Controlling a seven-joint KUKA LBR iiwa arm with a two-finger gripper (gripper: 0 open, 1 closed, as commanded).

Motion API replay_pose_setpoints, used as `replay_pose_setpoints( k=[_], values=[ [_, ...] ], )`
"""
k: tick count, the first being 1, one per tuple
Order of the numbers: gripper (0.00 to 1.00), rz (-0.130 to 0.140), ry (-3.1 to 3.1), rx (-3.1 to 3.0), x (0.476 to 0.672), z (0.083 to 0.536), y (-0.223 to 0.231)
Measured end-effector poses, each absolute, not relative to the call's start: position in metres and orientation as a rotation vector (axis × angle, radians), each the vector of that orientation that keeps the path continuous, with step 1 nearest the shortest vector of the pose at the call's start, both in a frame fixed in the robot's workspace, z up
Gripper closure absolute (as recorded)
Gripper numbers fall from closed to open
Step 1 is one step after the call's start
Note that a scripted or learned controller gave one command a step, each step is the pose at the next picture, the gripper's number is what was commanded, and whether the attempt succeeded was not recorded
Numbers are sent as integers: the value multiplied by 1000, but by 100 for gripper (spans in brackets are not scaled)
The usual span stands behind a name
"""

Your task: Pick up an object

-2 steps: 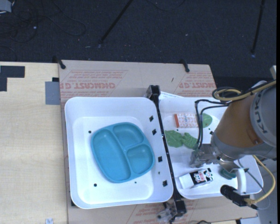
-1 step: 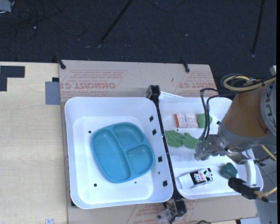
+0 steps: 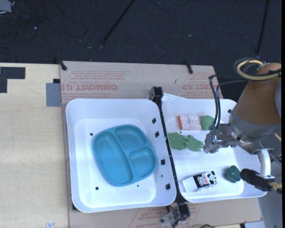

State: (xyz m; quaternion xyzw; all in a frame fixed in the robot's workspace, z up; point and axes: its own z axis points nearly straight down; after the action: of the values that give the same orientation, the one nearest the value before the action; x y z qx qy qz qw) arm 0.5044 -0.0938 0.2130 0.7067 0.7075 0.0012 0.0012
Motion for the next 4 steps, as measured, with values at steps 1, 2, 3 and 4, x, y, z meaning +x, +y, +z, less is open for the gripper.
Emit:
replay_pose_setpoints(
  k=[1,2,3,4],
  values=[
    [100,-1,2222,2221,505,231,-95],
    [100,-1,2226,2219,523,239,-48],
    [100,-3,2227,2221,530,231,1],
    [100,-1,2227,2218,548,240,50]
  ],
)
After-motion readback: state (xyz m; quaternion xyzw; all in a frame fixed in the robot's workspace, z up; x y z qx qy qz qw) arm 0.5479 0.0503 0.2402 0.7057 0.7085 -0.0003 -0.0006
